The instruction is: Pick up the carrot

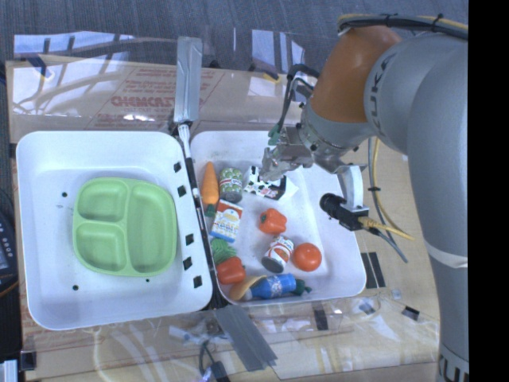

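Tape strips (242, 337) on the counter (119, 344) sit nearest, at the bottom edge. Next up, right bin (342, 253): a blue bottle (274, 286) lies along its near wall, one end tucked under a red pepper (231, 270). Behind those, a small can (278, 253) on its side, a tomato (307, 256), something green (221, 249) mostly hidden, label unreadable. Mid bin: an orange pepper (272, 221) and a small carton (226, 220). Left bin (40, 213) holds a green divided plate (126, 226).

Carrot (209, 185) lies in the right bin, far-left corner, touching the divider wall between the bins. Long axis runs near-to-far, roughly parallel to that wall; narrow tip points away from the camera, thick end toward the carton. A dark-lidded jar (231, 183) stands just beside it on the right.

End effector (274, 165) is over the far-middle of the right bin, right of the carrot, jar between them, above a black-and-white packet (266, 186). Wrist body covers the fingers: can't tell spread or closed. Nothing visibly gripped. Arm (398, 118) is cut off at the right.
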Robot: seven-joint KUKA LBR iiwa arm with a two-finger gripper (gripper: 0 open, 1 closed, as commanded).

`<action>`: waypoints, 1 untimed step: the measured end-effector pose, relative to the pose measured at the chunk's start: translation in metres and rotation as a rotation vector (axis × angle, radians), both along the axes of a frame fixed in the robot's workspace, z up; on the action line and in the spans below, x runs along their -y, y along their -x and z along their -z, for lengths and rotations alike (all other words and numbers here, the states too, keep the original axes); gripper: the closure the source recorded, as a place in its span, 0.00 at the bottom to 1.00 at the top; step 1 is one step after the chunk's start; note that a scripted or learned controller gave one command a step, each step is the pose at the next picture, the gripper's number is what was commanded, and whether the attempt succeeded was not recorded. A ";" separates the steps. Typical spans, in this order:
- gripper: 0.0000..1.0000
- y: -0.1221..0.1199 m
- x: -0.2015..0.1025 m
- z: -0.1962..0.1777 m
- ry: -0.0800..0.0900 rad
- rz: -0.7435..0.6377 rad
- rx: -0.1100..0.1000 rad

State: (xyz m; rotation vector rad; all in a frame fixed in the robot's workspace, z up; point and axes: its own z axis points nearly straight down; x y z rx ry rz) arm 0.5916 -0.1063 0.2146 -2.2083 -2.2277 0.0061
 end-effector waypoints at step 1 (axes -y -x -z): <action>0.00 -0.036 -0.059 0.024 0.000 -0.073 0.003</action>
